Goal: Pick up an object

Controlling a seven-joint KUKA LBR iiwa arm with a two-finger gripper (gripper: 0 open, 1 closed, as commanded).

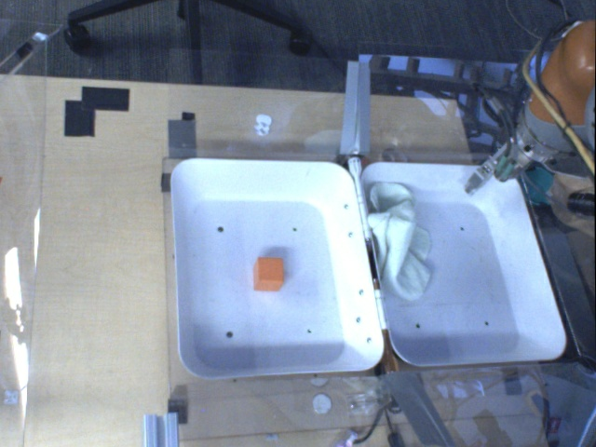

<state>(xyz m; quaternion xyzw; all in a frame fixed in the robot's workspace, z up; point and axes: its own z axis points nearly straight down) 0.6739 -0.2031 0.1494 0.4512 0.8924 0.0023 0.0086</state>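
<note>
While the gripper [492, 170] hangs over the far right corner of the right bin [484, 338], I cannot tell how it is set. Nearest to it, a crumpled white cloth [400, 240] lies against that bin's opposite wall. Well beyond the cloth, an orange block [269, 274] sits near the middle of the left bin [200, 338].

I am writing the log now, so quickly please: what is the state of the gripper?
Gripper: cannot be told; it hangs over the right bin's far right corner, nothing seen in it.
</note>
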